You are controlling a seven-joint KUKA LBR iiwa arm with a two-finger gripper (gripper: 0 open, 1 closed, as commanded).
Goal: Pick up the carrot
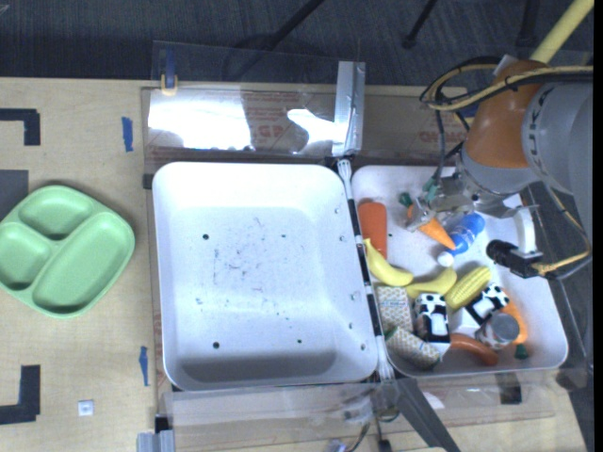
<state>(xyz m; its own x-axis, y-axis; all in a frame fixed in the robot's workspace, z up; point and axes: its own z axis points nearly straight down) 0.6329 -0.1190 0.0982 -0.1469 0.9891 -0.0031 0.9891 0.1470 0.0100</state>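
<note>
The left bin [250,271] offers open floor; the right bin [556,332] is crowded with toy food. Wooden bench [66,121], dark carpet beyond. The carrot [374,224] lies by the right bin's left wall, near the gripper [435,201]; jaw state cannot be determined.

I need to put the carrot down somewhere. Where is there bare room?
The left bin has a bare floor wall to wall. The bench strip between the green tray and that bin is free too. The right bin is crowded: carrot, bananas, toys.
</note>
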